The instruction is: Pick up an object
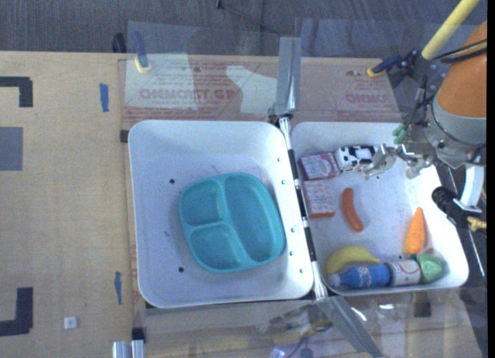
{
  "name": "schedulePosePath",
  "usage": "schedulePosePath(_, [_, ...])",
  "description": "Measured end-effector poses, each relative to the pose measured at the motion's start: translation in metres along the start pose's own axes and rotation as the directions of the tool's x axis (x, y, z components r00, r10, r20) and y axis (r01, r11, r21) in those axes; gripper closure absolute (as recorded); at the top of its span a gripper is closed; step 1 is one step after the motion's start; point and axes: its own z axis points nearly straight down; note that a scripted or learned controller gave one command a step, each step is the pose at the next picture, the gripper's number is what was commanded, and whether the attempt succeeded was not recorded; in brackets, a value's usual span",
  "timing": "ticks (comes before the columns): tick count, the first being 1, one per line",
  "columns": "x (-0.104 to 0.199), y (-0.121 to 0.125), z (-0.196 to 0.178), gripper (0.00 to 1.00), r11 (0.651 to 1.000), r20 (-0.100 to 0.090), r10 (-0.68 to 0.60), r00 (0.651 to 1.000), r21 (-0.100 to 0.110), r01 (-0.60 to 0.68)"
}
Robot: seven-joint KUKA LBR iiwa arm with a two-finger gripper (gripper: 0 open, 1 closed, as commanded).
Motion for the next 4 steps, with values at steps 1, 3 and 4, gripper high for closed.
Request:
schedulePosePath(1, [-0.009,-0.032,0.095,0.00,0.987,-0.001,0.163,0.987,0.001,-0.163])
schedulePosePath(3, [0.028,-0.026,0.116,1.00,0.995,0.009,0.100,0.995,-0.011,-0.100])
schedulePosePath(4, [0.093,-0.006,-0.016,1.00,0.976,0.003,0.219,0.976,0.000,-0.219])
